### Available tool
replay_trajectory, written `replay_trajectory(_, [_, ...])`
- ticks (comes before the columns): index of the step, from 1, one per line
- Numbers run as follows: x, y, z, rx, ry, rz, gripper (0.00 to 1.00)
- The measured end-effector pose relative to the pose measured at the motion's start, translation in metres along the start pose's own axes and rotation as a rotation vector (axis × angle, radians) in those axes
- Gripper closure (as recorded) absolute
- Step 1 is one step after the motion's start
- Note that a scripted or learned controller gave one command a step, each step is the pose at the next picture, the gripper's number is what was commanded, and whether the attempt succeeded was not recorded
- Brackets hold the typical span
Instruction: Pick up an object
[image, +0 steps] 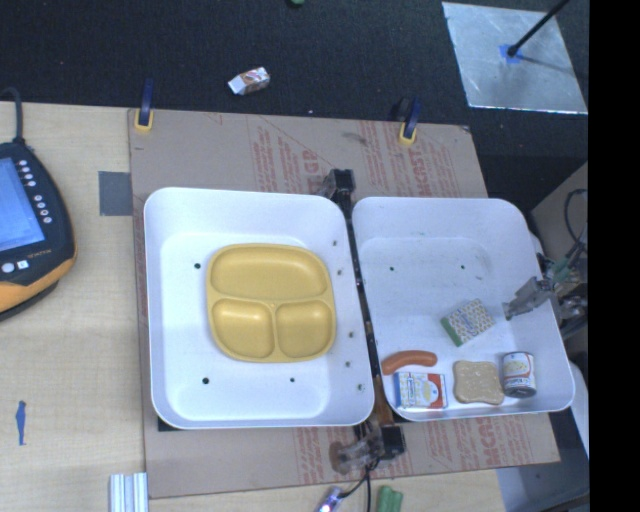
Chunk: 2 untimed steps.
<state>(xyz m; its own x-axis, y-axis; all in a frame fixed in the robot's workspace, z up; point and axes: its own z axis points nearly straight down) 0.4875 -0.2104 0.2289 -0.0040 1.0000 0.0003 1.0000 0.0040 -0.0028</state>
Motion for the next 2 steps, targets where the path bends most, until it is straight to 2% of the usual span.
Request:
replay_trajectory(1, [0.063, 0.024, 0.106, 0.003, 0.000, -0.002, 0.00])
replay_trajectory(2, [0.002, 0.066, 0.128, -0.001, 0.000, 0.003, 0.00])
